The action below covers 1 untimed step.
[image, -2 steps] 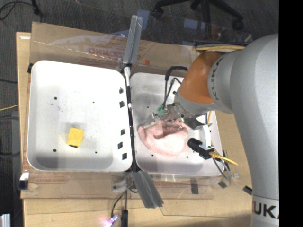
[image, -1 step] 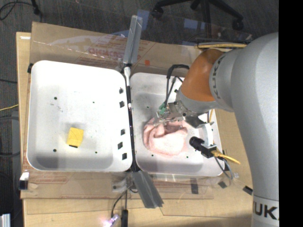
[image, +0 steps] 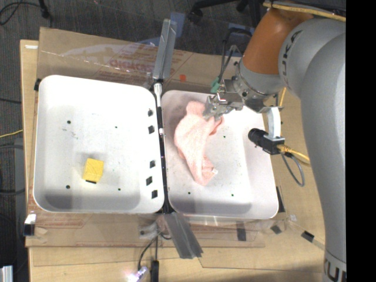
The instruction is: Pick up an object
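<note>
A pink cloth point(image: 194, 144) lies stretched out in the right bin point(image: 258, 195), running from its top middle down toward the centre. My gripper point(image: 215, 111) is at the cloth's upper end, its metal fingers pinched on a corner of the fabric. That corner is pulled up toward the fingers while the rest trails down onto the bin floor. The grey arm with its orange band reaches in from the upper right.
A small yellow sponge block point(image: 93, 170) sits in the left bin point(image: 70, 98), near its lower left. A raised divider with black clips point(image: 157, 151) runs between the bins. A black cable fitting point(image: 265, 140) hangs over the right bin's right side.
</note>
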Available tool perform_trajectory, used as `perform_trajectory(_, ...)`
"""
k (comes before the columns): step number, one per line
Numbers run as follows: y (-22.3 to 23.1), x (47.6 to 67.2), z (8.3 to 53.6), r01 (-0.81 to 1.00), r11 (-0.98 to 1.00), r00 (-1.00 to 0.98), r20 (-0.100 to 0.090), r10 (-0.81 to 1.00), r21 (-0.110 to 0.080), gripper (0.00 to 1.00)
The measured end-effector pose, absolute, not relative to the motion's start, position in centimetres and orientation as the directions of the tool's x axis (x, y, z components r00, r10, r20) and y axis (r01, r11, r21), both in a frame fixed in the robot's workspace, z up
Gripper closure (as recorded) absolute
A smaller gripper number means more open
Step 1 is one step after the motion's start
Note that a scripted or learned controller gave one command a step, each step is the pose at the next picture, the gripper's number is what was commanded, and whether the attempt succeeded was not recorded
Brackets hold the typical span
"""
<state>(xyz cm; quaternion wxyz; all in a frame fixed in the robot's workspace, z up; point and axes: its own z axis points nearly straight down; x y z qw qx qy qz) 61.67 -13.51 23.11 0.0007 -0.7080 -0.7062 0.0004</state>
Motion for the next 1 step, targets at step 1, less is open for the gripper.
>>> perform_trajectory(1, -13.49, 61.65, 23.05, 1.0, -0.002, 0.002, 0.001, 1.0, -0.003, 0.0)
